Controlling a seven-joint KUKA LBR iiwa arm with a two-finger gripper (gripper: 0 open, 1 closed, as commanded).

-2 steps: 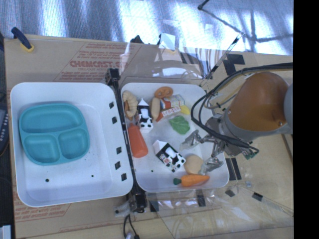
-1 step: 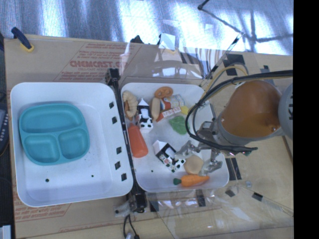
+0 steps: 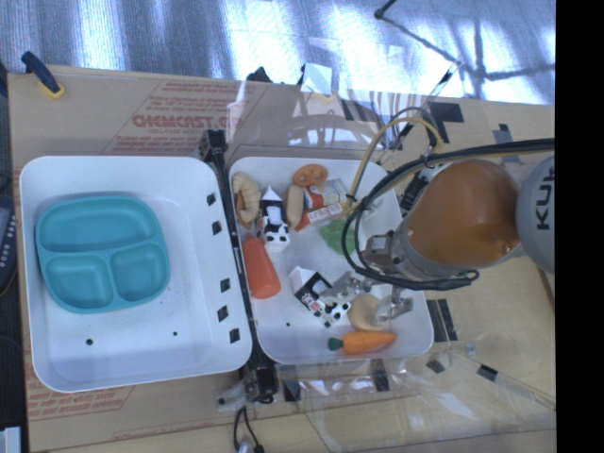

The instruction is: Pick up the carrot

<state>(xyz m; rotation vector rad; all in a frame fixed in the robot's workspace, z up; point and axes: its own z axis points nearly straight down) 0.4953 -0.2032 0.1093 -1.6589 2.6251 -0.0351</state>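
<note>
The carrot [image 3: 364, 342] is small and orange with a green stub on its left end. It lies flat along the near wall of the right bin [image 3: 415, 340], towards the near right corner. My gripper [image 3: 381, 296] hangs over that bin's right side, below the orange band [image 3: 461, 215] of the arm. It is just above and behind the carrot, with a round beige piece [image 3: 362, 313] between them. Nothing shows held in the gripper.
The right bin also holds an orange-red bottle [image 3: 261, 266] by its left wall, two cow-patterned cartons [image 3: 274, 226] [image 3: 324, 302], a bread piece [image 3: 247, 197], a croissant [image 3: 309, 175] and something green [image 3: 334, 235]. A teal divided plate [image 3: 99, 252] lies in the left bin [image 3: 142, 361].
</note>
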